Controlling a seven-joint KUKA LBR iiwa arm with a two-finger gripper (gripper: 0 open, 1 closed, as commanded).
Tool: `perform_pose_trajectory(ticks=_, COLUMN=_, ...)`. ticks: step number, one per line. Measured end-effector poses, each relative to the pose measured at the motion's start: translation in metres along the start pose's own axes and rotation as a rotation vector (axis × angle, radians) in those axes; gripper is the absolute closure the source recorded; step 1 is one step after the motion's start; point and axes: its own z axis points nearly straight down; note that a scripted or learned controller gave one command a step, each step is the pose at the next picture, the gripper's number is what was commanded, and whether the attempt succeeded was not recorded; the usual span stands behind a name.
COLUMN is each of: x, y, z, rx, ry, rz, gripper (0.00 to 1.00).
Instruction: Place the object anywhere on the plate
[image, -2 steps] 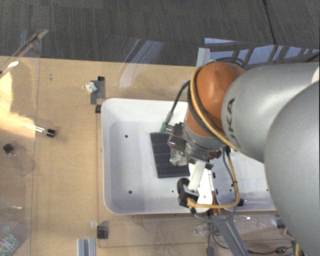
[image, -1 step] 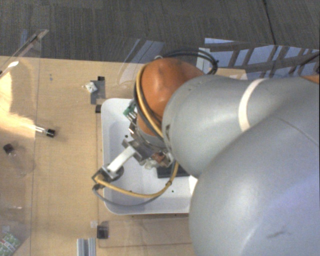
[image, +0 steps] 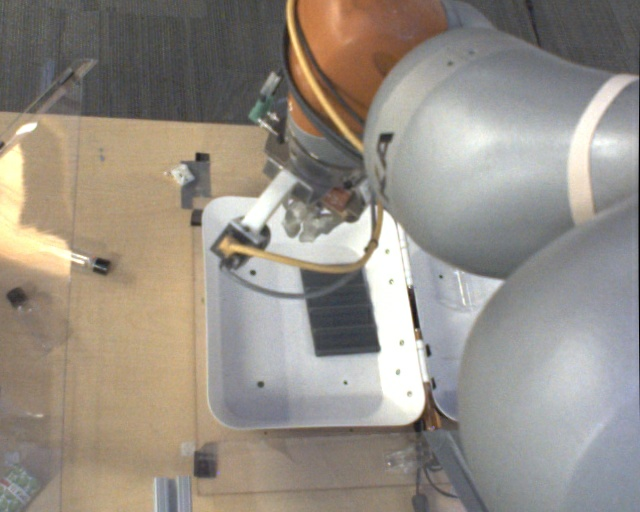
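The dark ribbed rectangular object (image: 343, 312) lies flat on the floor of the left white bin (image: 250, 395), toward that bin's right wall. Its long axis runs roughly from the bin's far edge to its near edge, tilted slightly. The gripper (image: 312, 218) hangs above the bin's far end, just beyond the object's far end; whether it is open or closed cannot be told. A yellow cable (image: 300, 263) crosses the bin beneath it.

The arm (image: 480, 150) overhangs the left bin (image: 240, 390), whose near floor lies open.
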Motion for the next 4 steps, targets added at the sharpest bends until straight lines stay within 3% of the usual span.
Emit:
perform_pose_trajectory(ticks=1, x=0.000, y=0.000, z=0.001, rx=0.000, ry=-0.001, rz=0.000, gripper=0.00)
perform_pose_trajectory(ticks=2, x=-0.025, y=-0.028, z=0.113, rx=0.002, ry=-0.002, rz=0.386, gripper=0.00)
perform_pose_trajectory(ticks=3, x=-0.024, y=-0.028, z=0.102, rx=0.003, ry=0.001, rz=0.384, gripper=1.00)
perform_pose_trajectory(ticks=4, x=-0.012, y=-0.014, z=0.183, rx=0.003, ry=-0.005, rz=0.009, gripper=1.00)
